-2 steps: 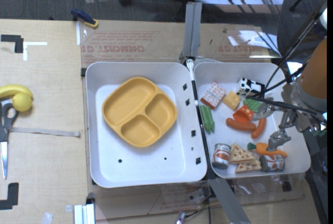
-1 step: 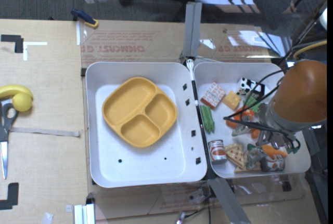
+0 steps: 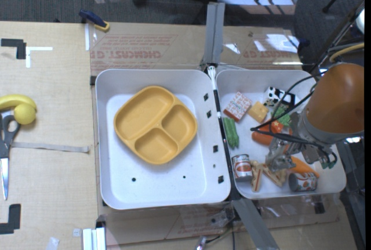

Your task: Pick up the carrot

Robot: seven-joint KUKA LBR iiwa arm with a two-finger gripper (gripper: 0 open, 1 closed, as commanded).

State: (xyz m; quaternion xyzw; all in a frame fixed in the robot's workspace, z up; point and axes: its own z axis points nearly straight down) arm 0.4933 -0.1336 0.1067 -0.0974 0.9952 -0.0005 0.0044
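Observation:
The arm, with its orange band (image 3: 342, 98), reaches into the right bin (image 3: 232, 83). Its gripper (image 3: 282, 155) hangs low over the clutter in the bin's front right part. An orange, tapered piece that looks like the carrot (image 3: 302, 165) lies just right of the gripper, partly hidden by the wrist. A second red-orange elongated piece (image 3: 262, 138) lies just left of and behind the gripper. I see nothing lifted off the bin floor.
Also in the right bin are a red-and-white box (image 3: 237, 105), a yellow block (image 3: 258, 111), a green vegetable (image 3: 231, 131), two small cans (image 3: 242, 166) (image 3: 302, 183) and a wooden figure (image 3: 264, 174). A yellow divided plate (image 3: 155, 124) sits in the left bin (image 3: 110, 185).

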